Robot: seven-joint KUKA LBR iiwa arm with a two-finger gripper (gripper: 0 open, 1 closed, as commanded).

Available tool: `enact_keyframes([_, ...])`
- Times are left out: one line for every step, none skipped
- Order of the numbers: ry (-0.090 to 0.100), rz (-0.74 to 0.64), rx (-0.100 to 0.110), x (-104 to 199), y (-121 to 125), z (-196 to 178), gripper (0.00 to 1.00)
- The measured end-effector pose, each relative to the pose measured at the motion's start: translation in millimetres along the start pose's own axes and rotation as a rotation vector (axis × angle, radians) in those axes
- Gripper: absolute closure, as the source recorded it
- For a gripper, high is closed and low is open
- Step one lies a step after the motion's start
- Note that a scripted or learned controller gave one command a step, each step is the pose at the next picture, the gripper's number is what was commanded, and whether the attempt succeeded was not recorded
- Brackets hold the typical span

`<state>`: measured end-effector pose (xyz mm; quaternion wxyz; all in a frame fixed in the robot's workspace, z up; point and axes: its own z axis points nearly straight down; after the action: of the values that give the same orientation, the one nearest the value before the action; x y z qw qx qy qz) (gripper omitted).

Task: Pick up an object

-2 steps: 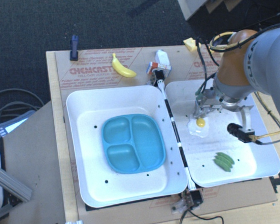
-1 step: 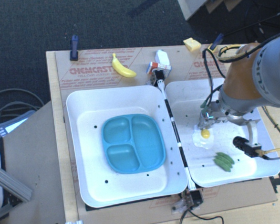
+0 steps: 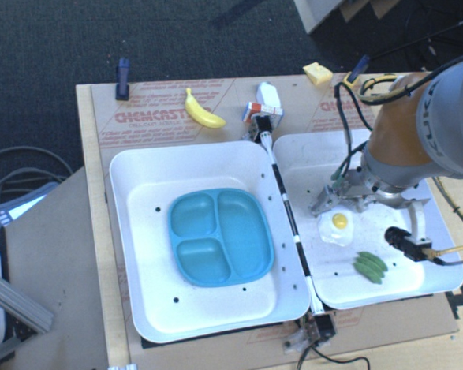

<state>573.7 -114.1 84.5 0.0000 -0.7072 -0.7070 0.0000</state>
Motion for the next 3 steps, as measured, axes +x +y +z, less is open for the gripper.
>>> enact_keyframes([-0.001,0.001,-0.003,0.0,0.8,-10.6,1.00])
enact_keyframes([-0.001,0.001,-0.003,0.1,0.7,-10.4,0.00])
enact_keyframes([0.001,0.000,0.002,16.9,-18.3,0.3,0.00])
